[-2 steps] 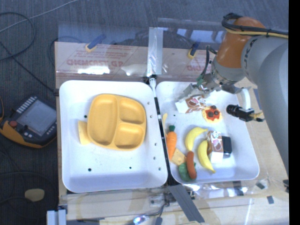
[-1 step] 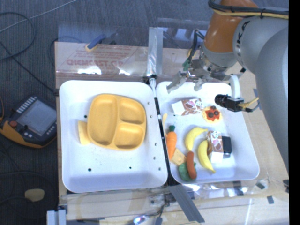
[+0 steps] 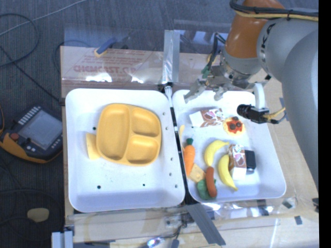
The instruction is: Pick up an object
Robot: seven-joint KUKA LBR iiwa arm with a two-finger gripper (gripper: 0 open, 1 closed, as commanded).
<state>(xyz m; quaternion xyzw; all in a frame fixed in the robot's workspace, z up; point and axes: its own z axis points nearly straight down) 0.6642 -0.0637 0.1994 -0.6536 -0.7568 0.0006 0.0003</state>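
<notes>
My gripper (image 3: 207, 93) hangs over the far edge of the right bin (image 3: 274, 182), open, with nothing between its fingers. Just in front of it lies a brown-and-white packet (image 3: 207, 118), and beside that a red-orange piece with dark berries (image 3: 234, 124). Nearer the front are two bananas (image 3: 214, 150), a carrot (image 3: 189, 156), a small carton (image 3: 238, 159) with a black block (image 3: 250, 159) beside it, a sausage (image 3: 209, 177), a cheese wedge (image 3: 196, 173) and a green piece (image 3: 202, 189).
The left bin (image 3: 77, 190) holds a yellow divided plate (image 3: 126, 133) with a yellow slice (image 3: 92, 146) poking out at its left. A handheld pendant (image 3: 33, 133) lies on the floor at left. Clear plastic sheeting (image 3: 129, 66) lies behind the bins.
</notes>
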